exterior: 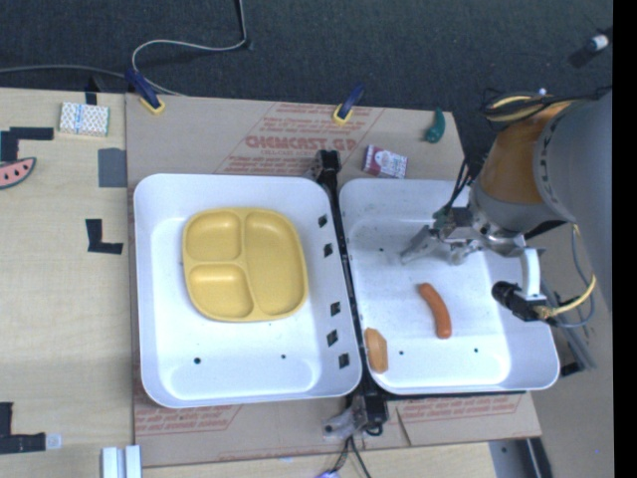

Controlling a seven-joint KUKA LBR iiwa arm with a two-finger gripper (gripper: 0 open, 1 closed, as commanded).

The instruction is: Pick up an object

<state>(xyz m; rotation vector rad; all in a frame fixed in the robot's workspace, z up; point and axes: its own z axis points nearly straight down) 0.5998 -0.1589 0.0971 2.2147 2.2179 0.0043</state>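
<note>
An orange sausage-shaped toy (pixel 434 310) lies in the right bin (pixel 518 366), near its middle. A small tan bread-like piece (pixel 375 350) rests at that bin's front left corner. My gripper (pixel 423 246) hangs over the right bin's upper middle, up and slightly left of the sausage, with its fingers pointing left. Nothing shows between the fingers. The grey arm with its orange band (pixel 518 162) comes in from the right.
A yellow three-compartment plate (pixel 244 264) sits in the left bin (pixel 169 366). A black divider with clips (pixel 336 267) runs between the bins. A small red-and-white packet (pixel 383 161) and a green clip (pixel 435 125) lie on the cardboard behind the right bin.
</note>
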